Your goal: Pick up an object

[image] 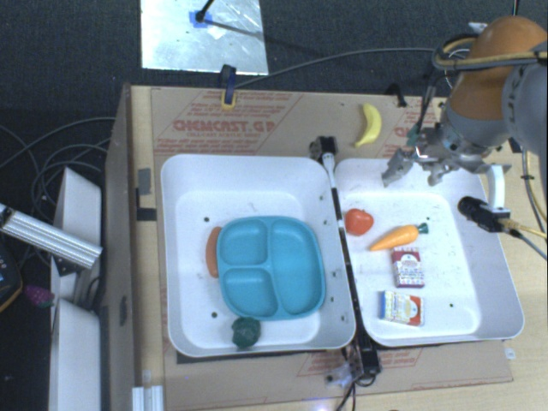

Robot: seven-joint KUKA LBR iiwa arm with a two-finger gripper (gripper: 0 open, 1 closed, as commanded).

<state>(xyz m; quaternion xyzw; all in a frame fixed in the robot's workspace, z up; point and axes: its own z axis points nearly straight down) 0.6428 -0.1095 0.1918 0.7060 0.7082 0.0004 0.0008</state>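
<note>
I find the pincer (417,168) spread and pinching nothing, hanging over the far end of the right bin (492,255), apart from every item. Nearest below it lie a tomato (359,222) by the bin's left wall and a carrot (397,236) just beside it; nearer the front sit two small cartons (408,269) (401,307), their print too small to read. A banana (370,124) rests outside, on the board (248,114) stamped "CHEMCAST GP". The left bin (184,221) holds a blue divided plate (271,266), a sausage (211,252) and a green lump (246,332). In my judgement nothing is picked yet; descent, closing and lifting all remain.
</note>
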